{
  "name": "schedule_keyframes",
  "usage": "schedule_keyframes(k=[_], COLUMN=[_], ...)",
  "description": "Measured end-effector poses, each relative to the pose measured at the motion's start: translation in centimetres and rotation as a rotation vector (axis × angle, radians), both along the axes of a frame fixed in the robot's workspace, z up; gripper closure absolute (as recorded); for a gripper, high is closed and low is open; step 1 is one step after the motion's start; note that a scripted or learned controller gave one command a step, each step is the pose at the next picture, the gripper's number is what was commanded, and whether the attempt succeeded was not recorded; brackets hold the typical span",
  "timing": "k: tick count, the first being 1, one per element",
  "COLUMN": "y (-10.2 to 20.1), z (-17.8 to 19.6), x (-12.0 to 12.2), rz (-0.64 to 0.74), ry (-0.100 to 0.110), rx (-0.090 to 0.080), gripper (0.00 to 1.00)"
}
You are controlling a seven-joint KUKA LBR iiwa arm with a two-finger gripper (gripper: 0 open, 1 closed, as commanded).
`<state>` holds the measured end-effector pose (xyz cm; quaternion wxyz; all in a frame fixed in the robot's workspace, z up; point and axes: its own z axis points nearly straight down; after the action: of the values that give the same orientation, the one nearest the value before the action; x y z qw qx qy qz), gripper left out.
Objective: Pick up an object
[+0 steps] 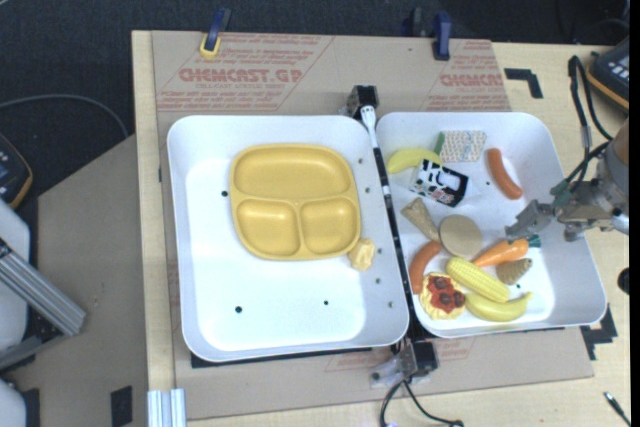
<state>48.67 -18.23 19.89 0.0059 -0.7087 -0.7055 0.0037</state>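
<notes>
The right bin (pixel 560 145) holds several toy foods: an orange carrot (pixel 498 253), a corn cob (pixel 477 279), a banana (pixel 500 308), a pizza slice (pixel 443 295), a tan disc (pixel 461 235), two red sausages (pixel 505 173) (pixel 424 265), a black-and-white carton (pixel 441 182), a checkered packet (pixel 462 145) and a small yellow piece (pixel 408 159). My gripper (pixel 532 219) hangs low over the bin's right side, just above the carrot's green end. Nothing shows in its grasp.
The left bin (pixel 200 295) bears a yellow divided tray (pixel 295 199) and a small pale yellow lump (pixel 362 256) by the divider. The arm (pixel 600 205) comes in over the right bin's right rim. Clamps (pixel 212 33) (pixel 440 33) sit on the back edge of the board.
</notes>
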Motion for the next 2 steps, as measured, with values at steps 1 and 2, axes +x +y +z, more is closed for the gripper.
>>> schedule_keyframes(k=[1,2], y=[0.0,0.9], z=[0.7,-4.4], x=[0.3,1.0], rz=[0.004,0.005], ry=[-0.014,-0.009], rx=[-0.003,0.0], gripper=[0.0,0.0])
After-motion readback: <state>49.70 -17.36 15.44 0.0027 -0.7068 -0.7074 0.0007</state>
